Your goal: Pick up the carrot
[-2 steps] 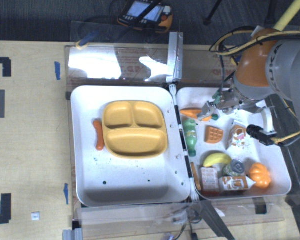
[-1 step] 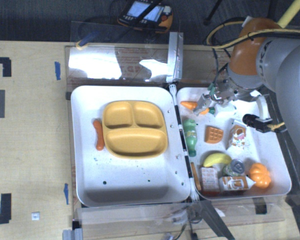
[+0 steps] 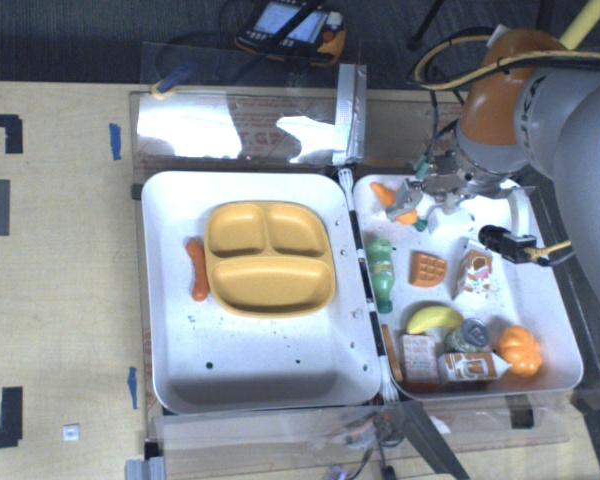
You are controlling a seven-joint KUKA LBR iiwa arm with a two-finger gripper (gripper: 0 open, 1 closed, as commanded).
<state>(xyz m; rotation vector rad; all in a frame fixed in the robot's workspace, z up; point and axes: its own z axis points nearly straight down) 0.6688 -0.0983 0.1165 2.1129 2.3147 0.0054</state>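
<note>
Two white bins (image 3: 170, 368) share the bench; fingers (image 3: 412, 211) grip the carrot (image 3: 388, 197); labels unreadable

Hidden and cropped parts

The pincer (image 3: 427, 201) is covering part of the carrot (image 3: 392, 199); its fingers are too small to read, and the arm (image 3: 565, 98) is running off the right edge.

Bright overhead light, glare on clear panel (image 3: 235, 128), soft focus

Grey rounded arm (image 3: 570, 108), orange band above wrist, yellow and black cables, pale metallic gripper (image 3: 427, 203)
</note>
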